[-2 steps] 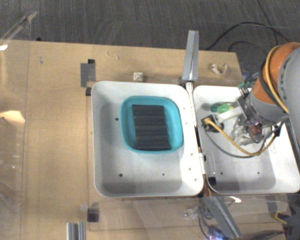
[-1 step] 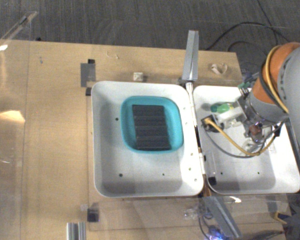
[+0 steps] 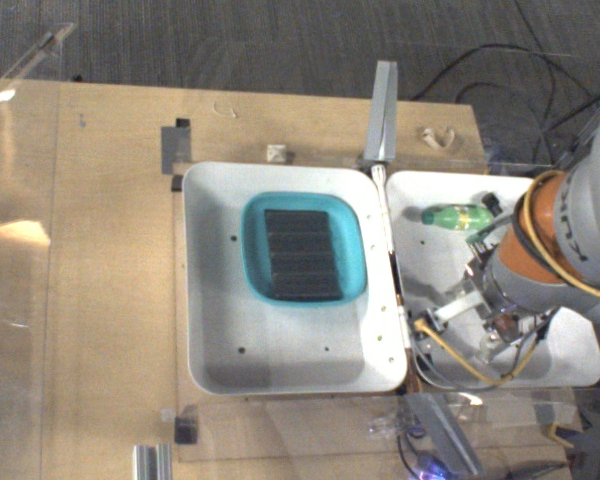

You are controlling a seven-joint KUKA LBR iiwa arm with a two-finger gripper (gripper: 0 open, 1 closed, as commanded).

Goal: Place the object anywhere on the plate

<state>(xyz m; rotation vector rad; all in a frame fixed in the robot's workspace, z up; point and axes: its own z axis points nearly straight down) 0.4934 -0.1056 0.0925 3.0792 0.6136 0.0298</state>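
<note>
Camera view: plate (image 3: 304, 249) (teal, dark ribbed centre) sits in left bin (image 3: 215, 358). Bottle (image 3: 458, 217) lies in right bin (image 3: 580, 358), near its far wall. Hand (image 3: 495, 328) hangs low over right bin; grip state indeterminate.

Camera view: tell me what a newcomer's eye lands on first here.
First the turquoise plate with its dark ribbed centre, sitting in the left white bin. Next the grey arm's orange band, reaching over the right bin from the right. A green bottle lies near that bin's far edge.
</note>
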